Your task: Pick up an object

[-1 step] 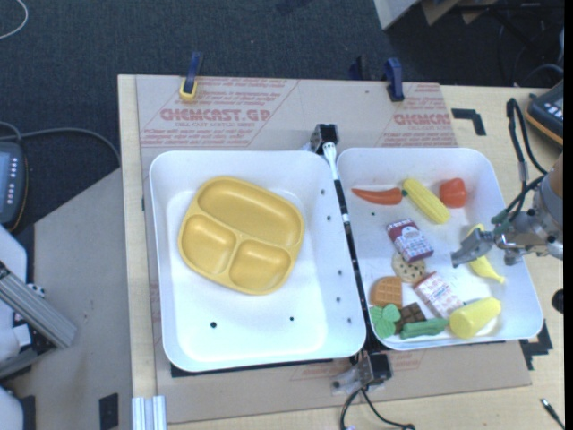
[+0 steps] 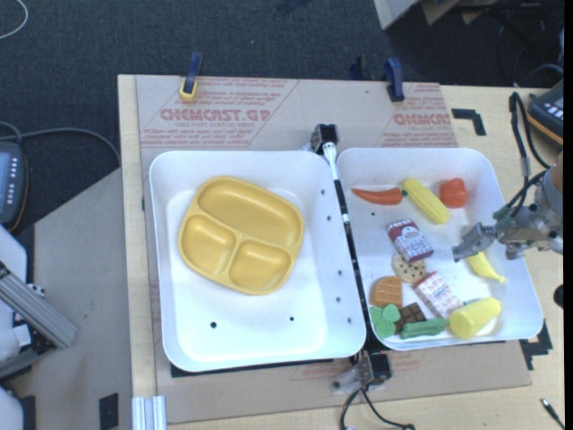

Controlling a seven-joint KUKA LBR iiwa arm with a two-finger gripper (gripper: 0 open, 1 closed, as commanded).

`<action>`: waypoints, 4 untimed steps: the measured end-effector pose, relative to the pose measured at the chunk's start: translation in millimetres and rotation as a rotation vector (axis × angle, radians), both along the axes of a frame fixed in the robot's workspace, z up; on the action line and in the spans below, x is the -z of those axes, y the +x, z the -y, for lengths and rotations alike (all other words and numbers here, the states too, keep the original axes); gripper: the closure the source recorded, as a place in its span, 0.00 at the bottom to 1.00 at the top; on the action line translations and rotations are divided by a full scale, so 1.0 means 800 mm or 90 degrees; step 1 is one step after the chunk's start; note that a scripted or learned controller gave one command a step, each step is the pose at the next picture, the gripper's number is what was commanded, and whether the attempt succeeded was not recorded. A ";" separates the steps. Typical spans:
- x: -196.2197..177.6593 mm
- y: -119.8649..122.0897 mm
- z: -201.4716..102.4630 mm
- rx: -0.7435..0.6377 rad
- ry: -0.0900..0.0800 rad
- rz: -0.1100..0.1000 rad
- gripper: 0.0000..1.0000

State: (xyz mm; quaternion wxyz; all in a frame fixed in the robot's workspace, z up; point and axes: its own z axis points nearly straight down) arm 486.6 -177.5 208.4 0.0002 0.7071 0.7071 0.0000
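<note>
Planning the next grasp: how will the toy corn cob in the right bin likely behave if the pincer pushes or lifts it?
The corn cob looks like rounded moulded plastic, so probably stiff and light. Its long cylindrical shape may roll sideways when nudged. It lies against the carrot, which could shift too.

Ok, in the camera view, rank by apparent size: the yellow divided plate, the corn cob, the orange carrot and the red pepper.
1. Yellow divided plate, by far the largest.
2. Corn cob and orange carrot: similar length, corn thicker, too close to rank.
3. Red pepper, smallest.
</note>
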 end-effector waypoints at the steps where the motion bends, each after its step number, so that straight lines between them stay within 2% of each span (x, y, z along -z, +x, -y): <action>1: 0.079 -0.003 0.004 0.000 0.002 -0.005 0.00; 2: 0.153 0.003 0.003 0.001 0.004 0.001 0.00; 3: 0.150 0.005 0.003 0.000 0.002 0.001 0.00; 4: 0.135 0.008 0.003 0.001 0.001 0.007 1.00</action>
